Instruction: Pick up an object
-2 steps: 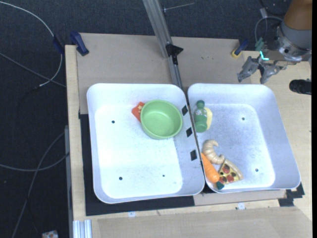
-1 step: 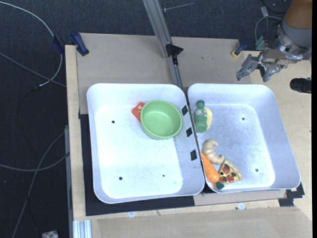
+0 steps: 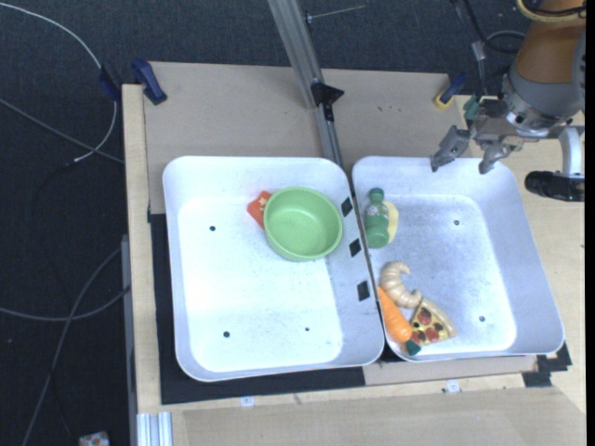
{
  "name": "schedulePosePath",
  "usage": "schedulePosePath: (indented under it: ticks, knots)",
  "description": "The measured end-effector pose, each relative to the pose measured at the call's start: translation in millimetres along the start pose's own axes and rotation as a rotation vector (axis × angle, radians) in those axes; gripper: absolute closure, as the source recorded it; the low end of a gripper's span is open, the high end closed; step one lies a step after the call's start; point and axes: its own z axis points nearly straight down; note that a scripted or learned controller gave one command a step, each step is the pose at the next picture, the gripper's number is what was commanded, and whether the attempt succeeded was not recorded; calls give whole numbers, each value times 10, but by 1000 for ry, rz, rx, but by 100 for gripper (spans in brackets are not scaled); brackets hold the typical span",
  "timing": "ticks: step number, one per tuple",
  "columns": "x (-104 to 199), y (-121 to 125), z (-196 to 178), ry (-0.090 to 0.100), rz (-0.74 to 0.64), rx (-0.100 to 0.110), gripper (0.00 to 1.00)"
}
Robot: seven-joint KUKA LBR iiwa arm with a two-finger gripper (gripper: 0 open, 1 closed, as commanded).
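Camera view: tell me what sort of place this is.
Probably a robotics lab bench for grasping trials. Two white bins sit on a wooden bench, toy food like a carrot lies inside, and the arm's gripper hangs open above the right bin.

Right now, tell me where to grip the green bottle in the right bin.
Probably grip the green bottle across its body, coming straight down. It lies lengthwise beside the right bin's left wall, so close the end effector across its narrow width, though wall clearance looks tight.

Two shallow white bins: left bin, right bin. One green plastic bowl. One green bottle. One orange carrot. One beige croissant. One pizza slice.
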Motion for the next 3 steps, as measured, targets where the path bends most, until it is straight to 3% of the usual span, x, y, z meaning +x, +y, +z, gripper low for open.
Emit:
schedulePosePath:
  ticks: [1, 2, 3]
  knots:
    - [62, 55, 464, 1, -3, 2, 0]
    - [125, -43, 1007, 1, -1, 4, 0]
    - [125, -12, 824, 0, -1, -8, 100]
